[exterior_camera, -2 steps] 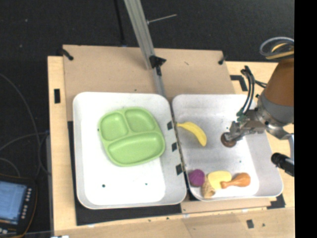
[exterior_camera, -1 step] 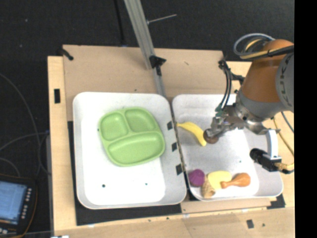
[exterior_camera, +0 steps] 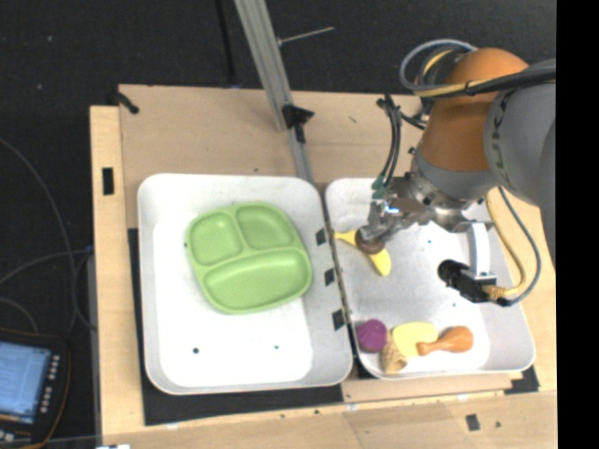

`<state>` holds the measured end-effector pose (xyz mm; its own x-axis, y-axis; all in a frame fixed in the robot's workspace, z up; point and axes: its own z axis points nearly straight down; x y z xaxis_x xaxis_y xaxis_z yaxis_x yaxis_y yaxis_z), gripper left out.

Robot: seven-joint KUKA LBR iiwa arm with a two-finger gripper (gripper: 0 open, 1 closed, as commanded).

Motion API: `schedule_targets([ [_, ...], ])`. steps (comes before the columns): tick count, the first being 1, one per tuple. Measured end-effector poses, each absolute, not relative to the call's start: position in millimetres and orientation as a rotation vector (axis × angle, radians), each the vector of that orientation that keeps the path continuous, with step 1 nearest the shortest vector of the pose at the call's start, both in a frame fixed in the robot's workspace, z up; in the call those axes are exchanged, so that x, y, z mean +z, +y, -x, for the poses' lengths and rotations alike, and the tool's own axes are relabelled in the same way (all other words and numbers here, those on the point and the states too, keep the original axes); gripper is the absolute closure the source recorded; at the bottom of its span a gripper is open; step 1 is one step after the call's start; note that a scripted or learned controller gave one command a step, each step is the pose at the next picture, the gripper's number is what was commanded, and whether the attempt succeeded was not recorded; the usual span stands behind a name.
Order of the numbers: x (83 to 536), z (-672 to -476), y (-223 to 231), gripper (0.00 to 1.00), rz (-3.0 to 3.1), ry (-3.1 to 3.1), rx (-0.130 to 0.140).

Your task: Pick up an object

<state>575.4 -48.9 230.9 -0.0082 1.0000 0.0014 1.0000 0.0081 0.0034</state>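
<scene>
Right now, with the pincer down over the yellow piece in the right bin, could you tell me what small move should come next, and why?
Probably a short, slow lift straight up. The pincer sits right at the yellow piece near the right bin's left wall, but the view cannot confirm a grip. A small rise would show whether the piece comes along; if it stays put, another try is needed.

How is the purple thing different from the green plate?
The purple thing is small, rounded and lies in the right bin; the green plate is much bigger, flat, and lies in the left bin. The plate has three compartments; the purple thing has none. Both lie apart from the hand.
</scene>
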Motion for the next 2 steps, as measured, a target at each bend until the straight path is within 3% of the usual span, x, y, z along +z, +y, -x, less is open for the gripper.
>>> schedule_targets([
  [2,237,-615.1,59,1.0,-2.212,2.231,0.003],
])
